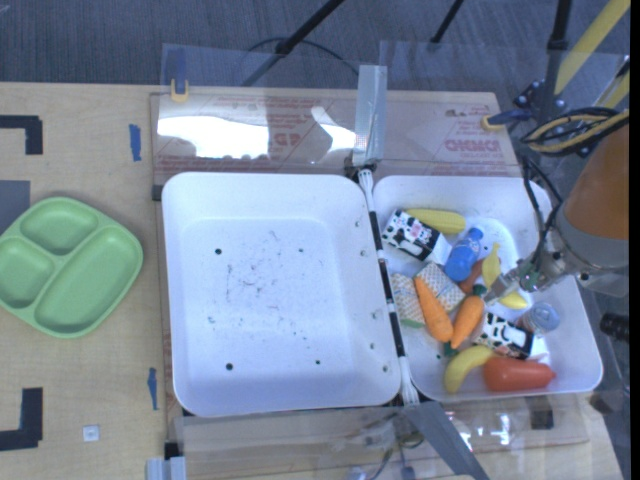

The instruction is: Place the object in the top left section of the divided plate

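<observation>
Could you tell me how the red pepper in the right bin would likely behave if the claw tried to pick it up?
The red pepper looks smooth and glossy, so it may slip. Its rounded, elongated shape could roll when nudged. It lies against the yellow banana by the bin wall, which probably crowds the approach.
</observation>
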You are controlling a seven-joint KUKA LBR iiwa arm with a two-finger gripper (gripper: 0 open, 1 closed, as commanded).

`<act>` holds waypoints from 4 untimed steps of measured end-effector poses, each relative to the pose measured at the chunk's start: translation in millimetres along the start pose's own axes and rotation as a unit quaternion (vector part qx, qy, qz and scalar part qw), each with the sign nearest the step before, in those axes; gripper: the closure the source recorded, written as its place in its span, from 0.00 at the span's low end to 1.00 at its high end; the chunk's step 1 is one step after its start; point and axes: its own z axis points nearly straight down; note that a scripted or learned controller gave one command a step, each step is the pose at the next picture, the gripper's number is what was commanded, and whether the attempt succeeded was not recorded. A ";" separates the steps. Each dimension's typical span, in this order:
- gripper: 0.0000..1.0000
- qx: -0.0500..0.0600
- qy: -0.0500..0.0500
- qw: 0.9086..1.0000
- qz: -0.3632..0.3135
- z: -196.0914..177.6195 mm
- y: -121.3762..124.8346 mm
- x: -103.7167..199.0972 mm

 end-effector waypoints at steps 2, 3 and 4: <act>1.00 0.001 0.001 1.000 0.021 12.1 -13.5 75.3; 1.00 -0.002 -0.002 0.999 -0.052 56.9 -13.8 35.4; 1.00 -0.001 -0.001 0.998 0.062 -39.9 50.4 62.9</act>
